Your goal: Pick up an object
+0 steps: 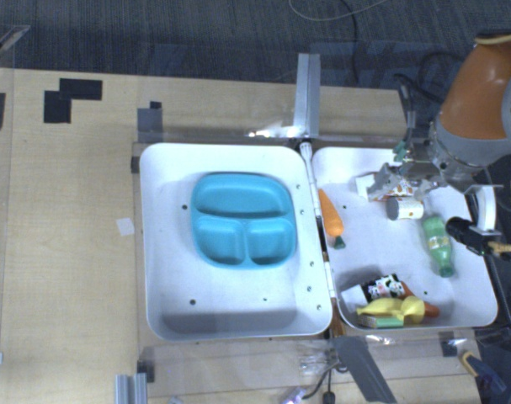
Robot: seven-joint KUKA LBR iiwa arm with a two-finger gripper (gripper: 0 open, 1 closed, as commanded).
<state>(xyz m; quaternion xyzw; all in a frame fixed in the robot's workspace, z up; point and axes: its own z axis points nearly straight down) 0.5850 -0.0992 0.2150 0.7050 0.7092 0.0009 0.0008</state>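
My gripper [396,185] hangs over the far part of the right bin [478,303], with the arm's orange band [478,87] behind it. Just below the gripper lies a small white cylinder with an orange label [406,209]; whether the two touch is unclear. An orange carrot [330,215] lies along the bin's left wall. A green bottle [438,242] lies to the right of the cylinder. Near the front wall sit a black-and-white toy [383,288] and a yellow banana-like piece [394,310].
The left bin [167,310] holds a blue divided plate [242,220] in its middle. A metal post [307,91] stands at the back between the two bins. Cables [339,7] lie on the floor behind the bench.
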